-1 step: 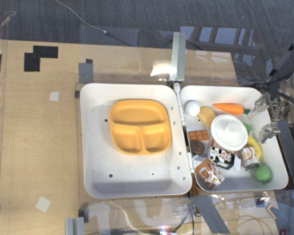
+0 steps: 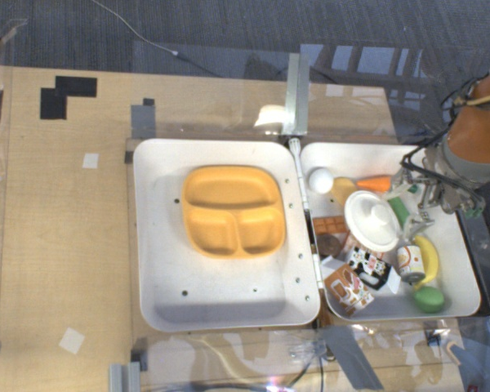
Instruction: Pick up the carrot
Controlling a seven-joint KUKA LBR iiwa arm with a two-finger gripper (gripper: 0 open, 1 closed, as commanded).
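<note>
The claw point(image 2: 429, 198) is seen over the right bin point(image 2: 465, 260), hanging from the grey arm point(image 2: 474, 141) with its orange band, which enters from the right. Whether the claw is released or clenched cannot be told, since its tip is lost among cables and metal parts; nothing is seen to be held in it.

Just to the left of the claw, the carrot point(image 2: 374, 184) is found lying flat near the far wall of the right bin, its orange body partly covered by the rim of a white bowl point(image 2: 372, 219) that sits upside down beside it. A green item point(image 2: 398, 211) is wedged between the bowl and the claw. A white ball point(image 2: 320, 179) and a pale yellowish fruit point(image 2: 343, 189) are placed left of the carrot. Nearer the front, a banana point(image 2: 427, 260), a lime point(image 2: 429, 299), a small printed can point(image 2: 409, 261) and several printed packets point(image 2: 349, 287) are crowded together.

In the left bin point(image 2: 159, 243), a yellow divided tray point(image 2: 233, 211) is set near the middle.

Both bins are carried by a light wooden table point(image 2: 57, 243), marked with black squares point(image 2: 65, 93) at its far left. Dark grey carpet point(image 2: 229, 11) is seen beyond, crossed by a thin cable point(image 2: 114, 11).
</note>
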